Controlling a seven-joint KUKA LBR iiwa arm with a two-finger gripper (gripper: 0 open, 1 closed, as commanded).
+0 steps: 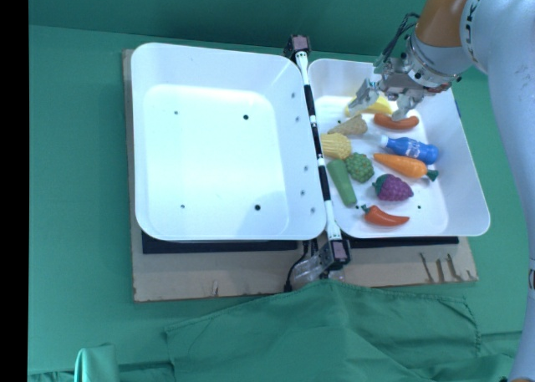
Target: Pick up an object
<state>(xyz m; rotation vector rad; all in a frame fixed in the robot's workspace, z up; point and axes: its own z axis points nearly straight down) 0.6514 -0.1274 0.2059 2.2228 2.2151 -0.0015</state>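
Hand [386,101] low over right bin [468,196], far end, fingers spread either side of yellow toy [378,107]; real grip on it cannot tell. Red sausage [396,122] just beside. Blue bottle [411,149], carrot [401,165], grapes [392,187], corn [335,145], cucumber [341,182] lie nearer. Left bin [159,67] on table.

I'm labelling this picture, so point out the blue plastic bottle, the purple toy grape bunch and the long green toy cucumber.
Blue plastic bottle [414,150], camera view, middle of its body.
Purple toy grape bunch [392,187], camera view, centre of the cluster.
Long green toy cucumber [342,182], camera view, mid-length.
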